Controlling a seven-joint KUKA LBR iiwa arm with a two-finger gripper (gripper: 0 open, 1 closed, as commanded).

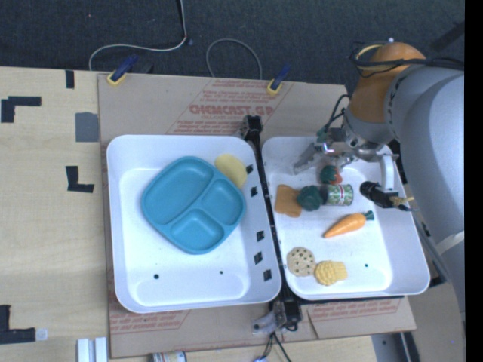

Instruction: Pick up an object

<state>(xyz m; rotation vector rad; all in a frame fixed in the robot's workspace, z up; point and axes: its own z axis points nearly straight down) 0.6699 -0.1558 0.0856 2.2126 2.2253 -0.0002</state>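
Two bins: left bin [124, 225] and right bin [400, 266], side by side on the bench, sharing a central divider.
Arm [423, 119]: enters from the right, orange band at the upper right, wrist bent down over the right bin's upper part.
Gripper [326, 157]: low over the right bin's upper middle, just above a small dark green and red object [329, 174]; whether it is parted or closed cannot be told, and nothing is seen held.
Right bin contents: green can [341, 194], dark green lump [309, 197], orange slab [287, 200], carrot [347, 225], cookie [300, 260], corn piece [330, 272].
Crowding: can, lump and slab touch in a row just below the gripper.
Left bin contents: blue divided plate [193, 204], yellow piece [232, 169] at its upper right edge.
Open room: lower right corner of the right bin; lower strip of the left bin.
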